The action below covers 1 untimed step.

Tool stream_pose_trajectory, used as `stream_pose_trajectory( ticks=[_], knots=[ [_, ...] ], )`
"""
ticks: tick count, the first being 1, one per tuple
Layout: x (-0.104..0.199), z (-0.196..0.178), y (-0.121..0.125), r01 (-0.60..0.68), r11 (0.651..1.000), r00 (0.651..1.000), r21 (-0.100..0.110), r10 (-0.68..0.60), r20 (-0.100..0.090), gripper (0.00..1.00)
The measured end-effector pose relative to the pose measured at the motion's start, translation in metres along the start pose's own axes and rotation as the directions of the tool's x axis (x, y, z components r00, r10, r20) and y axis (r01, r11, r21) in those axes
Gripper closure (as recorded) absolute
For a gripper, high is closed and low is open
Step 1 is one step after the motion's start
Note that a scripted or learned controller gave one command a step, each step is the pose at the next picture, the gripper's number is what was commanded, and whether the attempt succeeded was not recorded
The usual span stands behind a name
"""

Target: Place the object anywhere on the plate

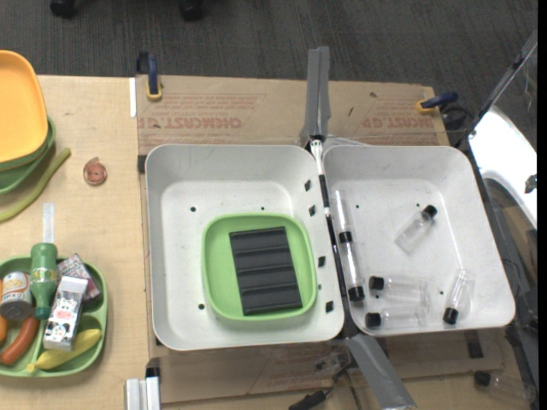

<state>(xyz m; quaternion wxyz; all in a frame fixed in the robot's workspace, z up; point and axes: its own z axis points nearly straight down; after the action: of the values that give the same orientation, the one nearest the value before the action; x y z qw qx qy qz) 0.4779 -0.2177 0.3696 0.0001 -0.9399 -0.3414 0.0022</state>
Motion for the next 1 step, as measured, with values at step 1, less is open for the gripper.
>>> stream_pose_trajectory(
  ticks=[1],
  knots=[
    [-0.0012, -0.0147, 0.0013, -0.078, 0.997, 0.997, 0.0, 0.078, 0.001, 0.0]
  ],
)
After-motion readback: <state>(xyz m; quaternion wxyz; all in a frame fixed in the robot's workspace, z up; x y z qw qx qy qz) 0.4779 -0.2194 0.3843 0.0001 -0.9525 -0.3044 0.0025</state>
